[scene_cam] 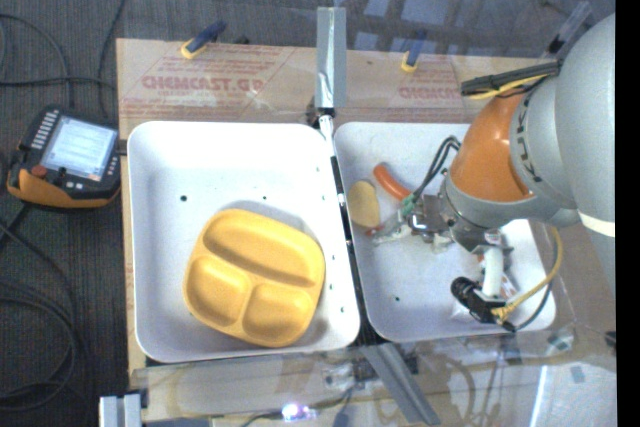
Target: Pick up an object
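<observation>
In the right bin (420,315), a tan, potato-shaped object (364,204) lies against the left wall. An orange, carrot-like piece (391,181) lies just beyond it, its right end hidden under the wrist. My gripper (393,226) hangs low over the bin floor, just right of the tan object and in front of the orange piece. Nothing can be made out between its tips. The orange-banded wrist and grey arm cover the right half of this bin.
The left bin (170,155) holds a yellow three-compartment plate (255,276) toward its front right. A metal divider (330,65) stands behind the seam between the bins. A teach pendant (68,160) lies on the floor to the left of the bench.
</observation>
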`<action>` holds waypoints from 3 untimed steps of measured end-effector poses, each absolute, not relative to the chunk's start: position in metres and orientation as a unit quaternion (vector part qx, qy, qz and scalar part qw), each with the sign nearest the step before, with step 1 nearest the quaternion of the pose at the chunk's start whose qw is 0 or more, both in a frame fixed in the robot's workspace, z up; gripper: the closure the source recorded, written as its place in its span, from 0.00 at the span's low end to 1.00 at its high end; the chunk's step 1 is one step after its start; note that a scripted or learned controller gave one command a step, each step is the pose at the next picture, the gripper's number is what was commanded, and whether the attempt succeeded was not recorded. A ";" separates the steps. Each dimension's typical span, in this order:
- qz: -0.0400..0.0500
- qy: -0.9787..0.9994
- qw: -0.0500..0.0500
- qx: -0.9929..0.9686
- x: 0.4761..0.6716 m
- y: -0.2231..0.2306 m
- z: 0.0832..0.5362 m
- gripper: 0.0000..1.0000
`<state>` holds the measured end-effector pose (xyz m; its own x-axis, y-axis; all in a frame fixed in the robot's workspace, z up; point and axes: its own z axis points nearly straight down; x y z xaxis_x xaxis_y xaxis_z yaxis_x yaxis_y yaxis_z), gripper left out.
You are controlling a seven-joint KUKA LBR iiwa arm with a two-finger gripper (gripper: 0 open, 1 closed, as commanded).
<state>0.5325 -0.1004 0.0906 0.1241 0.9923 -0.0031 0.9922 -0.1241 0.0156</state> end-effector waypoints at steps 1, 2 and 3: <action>0.003 0.647 0.006 0.762 0.611 -0.127 0.090 0.00; -0.001 0.660 0.002 0.752 0.658 -0.125 0.089 0.00; -0.005 0.656 -0.012 0.754 0.668 -0.203 0.088 0.00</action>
